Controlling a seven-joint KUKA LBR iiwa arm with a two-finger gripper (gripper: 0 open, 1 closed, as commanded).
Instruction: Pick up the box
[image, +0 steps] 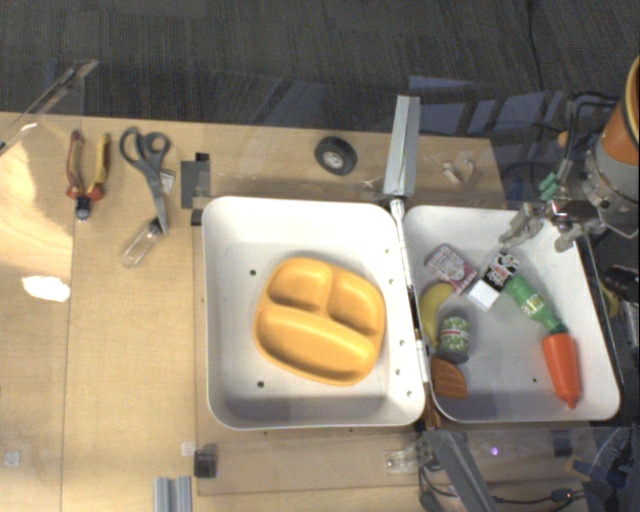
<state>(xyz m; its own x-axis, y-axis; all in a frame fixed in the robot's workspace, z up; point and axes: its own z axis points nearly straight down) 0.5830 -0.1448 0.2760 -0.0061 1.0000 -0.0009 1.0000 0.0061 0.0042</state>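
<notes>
Low in the view, the right bin (600, 405) holds a brown item (449, 379) at its near left corner and an orange carrot toy (562, 368) toward the right, tip pointing near. Just beyond the brown item sits a small dark-green can (455, 337), label too small to read, touching a yellow banana-like toy (433, 305) by the bin's left wall. Green bottle (530, 303) lies slanted, its near end meeting the carrot top. Left bin (225, 330) carries one big yellow segmented tray (320, 320), roughly centred.

Box (493, 281): small, black upper part with red and white marks, white lower end, lying tilted in the middle of the right bin, touching the green bottle's far end. Print unreadable. Just left of it, a pink-and-white packet (449, 264), writing also unreadable.

Hand (545, 222) hangs over the far right part of the right bin, beyond the box and apart from it; nothing seen between its fingers, how far open cannot be told.

Farther back on the table (100, 380): scissors (150, 165), red-handled pliers (85, 170), black tape roll (336, 155), grey metal bar (402, 145) between the bins' far ends.
</notes>
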